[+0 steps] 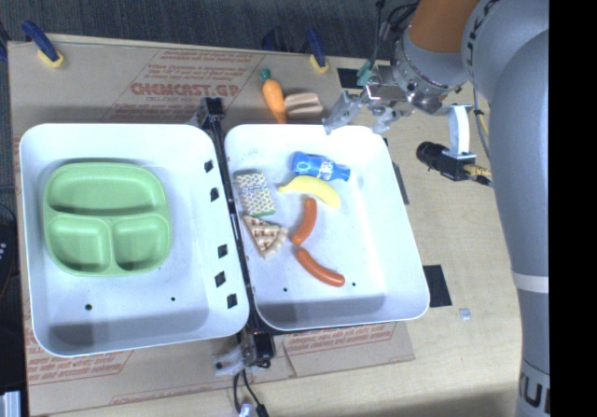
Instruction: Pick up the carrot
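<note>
Toward nine o'clock on the bench we see the left shallow white plastic bin (pixel 37 219), which holds a pale green three-compartment tray (pixel 107 216). Just beside it, toward the centre, sits the right shallow white plastic bin (pixel 396 247), scattered with toy food: a patterned cracker block (pixel 254 191), a wedge-shaped pizza slice (pixel 267 238), a yellow banana (pixel 311 188), a blue packet (pixel 318 166) and two reddish-orange sausages (pixel 304 220) (pixel 320 267).

At twelve o'clock, outside both bins, the small orange carrot with a green top (pixel 272 98) lies on printed brown cardboard (pixel 177 79), just beside a tan wooden block (pixel 302 105). Further toward two o'clock, the grey two-finger gripper (pixel 359 112) hangs over the back rim of the right bin, near the carrot but apart from it. We judge its jaws to be parted, and we see nothing between them.

We read this as the approach step, with the grasp not yet made. Next we would need to move the gripper toward eleven o'clock, centre it over the carrot's body, turn the fingers across its narrow width, and descend clear of the wooden block.

Clamps pin the cardboard down along the far edge, and dark ribbed flooring lies beyond the bench.
</note>
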Tool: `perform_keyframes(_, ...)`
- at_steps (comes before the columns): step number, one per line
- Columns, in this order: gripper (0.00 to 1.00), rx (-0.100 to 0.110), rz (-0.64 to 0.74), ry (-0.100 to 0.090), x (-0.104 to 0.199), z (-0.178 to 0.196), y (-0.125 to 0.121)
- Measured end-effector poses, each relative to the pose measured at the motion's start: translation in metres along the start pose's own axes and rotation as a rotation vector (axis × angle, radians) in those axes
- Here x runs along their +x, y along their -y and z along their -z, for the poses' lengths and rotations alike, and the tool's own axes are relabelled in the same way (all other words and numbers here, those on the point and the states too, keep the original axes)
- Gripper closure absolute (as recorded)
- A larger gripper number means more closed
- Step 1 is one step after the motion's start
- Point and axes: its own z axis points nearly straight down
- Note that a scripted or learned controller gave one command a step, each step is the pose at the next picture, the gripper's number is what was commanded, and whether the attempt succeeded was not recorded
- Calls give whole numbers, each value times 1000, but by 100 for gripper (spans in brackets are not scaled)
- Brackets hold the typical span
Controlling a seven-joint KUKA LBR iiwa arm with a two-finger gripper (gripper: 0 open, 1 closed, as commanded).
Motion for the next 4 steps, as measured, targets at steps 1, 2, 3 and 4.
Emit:
perform_keyframes(1, 0, -4, -211, 0, -6, -147, -7)
perform_keyframes(2, 0, -4, -401, -4, -22, -146, -7)
perform_keyframes(3, 100, -11, -392, -8, -19, -132, -11)
perform_keyframes(4, 100, 0, -725, -2, -5, -82, -6)
